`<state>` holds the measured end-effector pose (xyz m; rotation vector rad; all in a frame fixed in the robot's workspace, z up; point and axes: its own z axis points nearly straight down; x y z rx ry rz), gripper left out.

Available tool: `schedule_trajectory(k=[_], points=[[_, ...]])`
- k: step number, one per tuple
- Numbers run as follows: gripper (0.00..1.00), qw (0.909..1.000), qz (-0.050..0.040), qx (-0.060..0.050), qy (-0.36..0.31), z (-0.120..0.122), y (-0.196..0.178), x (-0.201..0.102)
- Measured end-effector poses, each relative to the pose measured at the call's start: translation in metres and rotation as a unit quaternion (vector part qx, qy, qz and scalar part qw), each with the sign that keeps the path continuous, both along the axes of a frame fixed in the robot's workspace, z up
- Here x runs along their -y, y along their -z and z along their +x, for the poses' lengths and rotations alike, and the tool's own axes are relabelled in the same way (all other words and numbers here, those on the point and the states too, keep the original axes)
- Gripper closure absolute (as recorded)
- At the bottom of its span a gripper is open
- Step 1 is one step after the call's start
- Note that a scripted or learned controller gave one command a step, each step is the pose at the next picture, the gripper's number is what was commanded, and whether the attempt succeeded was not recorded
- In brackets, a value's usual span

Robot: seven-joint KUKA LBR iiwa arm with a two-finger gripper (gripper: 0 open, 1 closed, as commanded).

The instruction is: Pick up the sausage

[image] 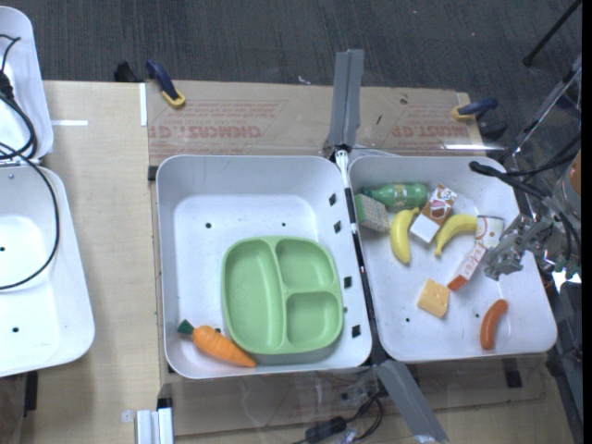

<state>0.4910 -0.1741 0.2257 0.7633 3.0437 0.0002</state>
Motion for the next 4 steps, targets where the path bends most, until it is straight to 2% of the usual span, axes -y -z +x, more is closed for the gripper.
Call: schedule_trajectory(k=[1, 2, 3, 4], points=[[1.00, 0.9990, -0.0015, 0.005, -0.045, 0.019, 0.093, 0.004], [0.00, 0.9990, -0.0005, 0.003, -0.045, 0.018, 0.094, 0.003], [0.00, 0.9975, -0.0055, 0.022, -0.067, 0.021, 0.111, 0.044], [0.00, 0.9976, -0.0109, 0.029, -0.063, 0.010, 0.110, 0.049]])
